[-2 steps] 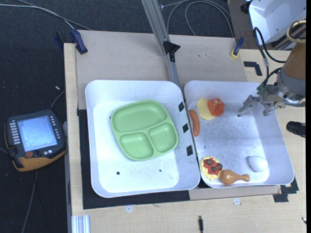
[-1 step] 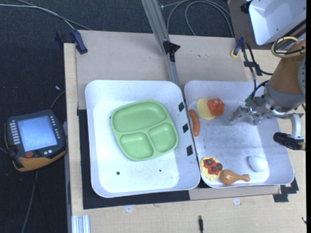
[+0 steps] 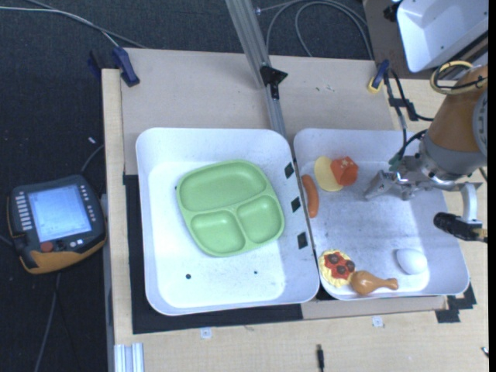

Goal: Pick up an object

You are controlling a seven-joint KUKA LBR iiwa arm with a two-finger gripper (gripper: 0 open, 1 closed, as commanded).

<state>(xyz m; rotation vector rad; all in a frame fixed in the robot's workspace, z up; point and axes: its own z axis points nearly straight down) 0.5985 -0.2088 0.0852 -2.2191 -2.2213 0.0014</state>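
Drumstick (image 3: pixel 372 283) low against the near wall of the right bin (image 3: pixel 370 231), brown and lying flat, touching a small pizza slice (image 3: pixel 337 266) tucked into that bin's near left corner. Just right of the drumstick, toward the same bin's near right corner, a white egg (image 3: pixel 410 261), apart from both. Farther in, along the right bin's left wall, an orange sausage (image 3: pixel 311 195) lying lengthwise. Beyond it, in the far left part of the right bin, a flat yellow piece (image 3: pixel 326 174) with a red-orange block (image 3: pixel 345 170) touching its right side. At about the same depth, over the right bin's far right part, the gripper (image 3: pixel 391 190), low over the bin floor, fingers spread apart with nothing between them, well clear of the block and of the egg. Left of the right bin, touching it wall to wall, the left bin (image 3: pixel 232 289), bearing a green divided plate (image 3: pixel 230 207) near its middle. Past the right bin's far wall, bare wooden bench (image 3: pixel 201 91) and a slanted metal post (image 3: pixel 249 37).
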